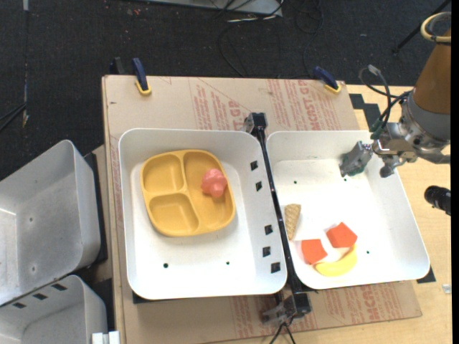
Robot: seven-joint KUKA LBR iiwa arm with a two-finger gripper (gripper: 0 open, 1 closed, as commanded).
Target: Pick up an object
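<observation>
Four small toy foods lie low in the right shallow white bin [401, 213]: two orange foam-like blocks [341, 235], a yellow banana-shaped piece [337, 266] and a tan waffle cone [292, 219]. Likely light, best pinched across flat sides. Gripper [369, 158] hovers empty, fingers spread, over bare floor, with room before the rim.
</observation>
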